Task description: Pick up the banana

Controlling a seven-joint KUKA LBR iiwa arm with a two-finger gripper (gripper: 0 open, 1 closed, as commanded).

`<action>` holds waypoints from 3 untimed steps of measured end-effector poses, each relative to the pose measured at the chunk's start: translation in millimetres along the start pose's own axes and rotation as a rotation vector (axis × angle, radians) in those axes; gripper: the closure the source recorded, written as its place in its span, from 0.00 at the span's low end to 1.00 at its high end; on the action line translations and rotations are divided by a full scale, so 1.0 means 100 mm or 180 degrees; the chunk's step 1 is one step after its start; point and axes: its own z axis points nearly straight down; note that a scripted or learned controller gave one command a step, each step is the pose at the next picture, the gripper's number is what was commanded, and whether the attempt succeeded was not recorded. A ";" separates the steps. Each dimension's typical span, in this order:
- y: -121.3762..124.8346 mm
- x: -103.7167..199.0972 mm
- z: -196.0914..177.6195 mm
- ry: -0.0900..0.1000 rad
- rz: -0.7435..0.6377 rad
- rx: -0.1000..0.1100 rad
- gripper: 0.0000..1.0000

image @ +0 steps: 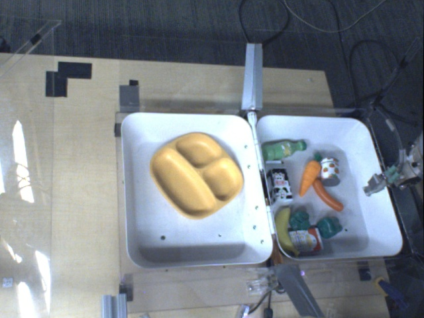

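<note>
Banana (pixel 283 227) lay in right bin (pixel 361 134), near-left corner, against the divider, touching a can (pixel 306 240); carrot (pixel 309 176) and green bottle (pixel 283 150) farther back; gripper (pixel 384 181) sat at the bin's right rim, well apart from banana; its opening could not be told; left bin (pixel 139 244) held a yellow mould (pixel 197 174).

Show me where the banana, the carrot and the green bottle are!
banana (pixel 283 226): camera view, its yellow middle curve.
carrot (pixel 308 177): camera view, middle of its orange body.
green bottle (pixel 281 150): camera view, its middle.
</note>
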 end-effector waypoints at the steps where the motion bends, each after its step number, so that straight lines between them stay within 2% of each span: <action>1: -0.05 0.06 0.43 0.0028 0.0576 0.0049 1.00; 2: -0.06 0.02 0.59 0.0029 -0.0015 0.0044 1.00; 3: 0.36 0.12 1.26 0.0004 -0.0302 0.0010 1.00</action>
